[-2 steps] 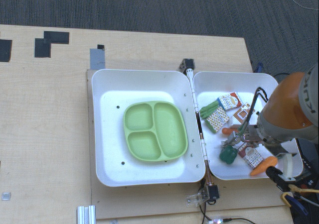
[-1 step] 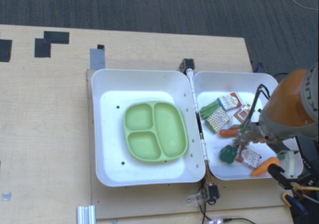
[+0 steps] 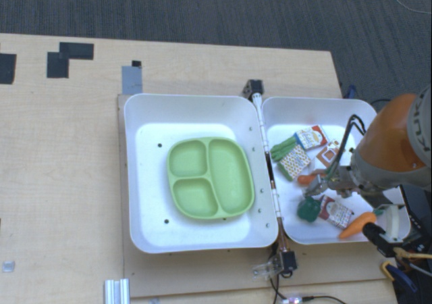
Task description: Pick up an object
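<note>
At the right of the frame the gripper (image 3: 322,186) hangs low in the right bin (image 3: 297,112); how wide it stands I cannot tell. A dark green toy (image 3: 308,210) lies just below it, an orange carrot-like piece (image 3: 356,225) lower right. The left bin (image 3: 145,181) holds a green divided plate (image 3: 210,178).

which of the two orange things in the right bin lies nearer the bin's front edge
The orange carrot-like piece at the right bin's front right corner. The other orange piece lies further back, mid-bin, left of the hand and just above the dark green object.
</note>
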Tool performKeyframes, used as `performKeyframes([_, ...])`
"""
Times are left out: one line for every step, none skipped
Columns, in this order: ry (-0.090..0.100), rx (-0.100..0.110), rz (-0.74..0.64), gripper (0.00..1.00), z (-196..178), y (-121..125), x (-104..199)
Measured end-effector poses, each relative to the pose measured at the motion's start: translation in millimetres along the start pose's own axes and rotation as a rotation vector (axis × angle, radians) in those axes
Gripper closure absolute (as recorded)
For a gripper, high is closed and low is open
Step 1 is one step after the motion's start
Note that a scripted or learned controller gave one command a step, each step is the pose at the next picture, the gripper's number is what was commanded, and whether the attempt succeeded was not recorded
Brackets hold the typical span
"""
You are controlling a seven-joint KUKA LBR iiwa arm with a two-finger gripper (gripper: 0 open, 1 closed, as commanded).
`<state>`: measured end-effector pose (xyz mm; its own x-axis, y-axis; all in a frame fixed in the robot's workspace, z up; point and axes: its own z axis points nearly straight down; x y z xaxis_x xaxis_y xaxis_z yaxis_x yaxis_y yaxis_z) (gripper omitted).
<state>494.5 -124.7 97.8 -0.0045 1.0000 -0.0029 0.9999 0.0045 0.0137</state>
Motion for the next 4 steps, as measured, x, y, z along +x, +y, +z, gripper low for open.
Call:
performKeyframes([0.000,-0.004,-0.002,1.00,-10.4,1.6,0.4])
performKeyframes([0.000,-0.004,-0.002,0.00,-10.4,1.5,0.5])
performKeyframes([-0.001,-0.008,-0.005,1.00,-20.8,3.3,1.0])
performKeyframes([0.000,-0.007,-0.004,0.00,-20.8,3.2,1.0])
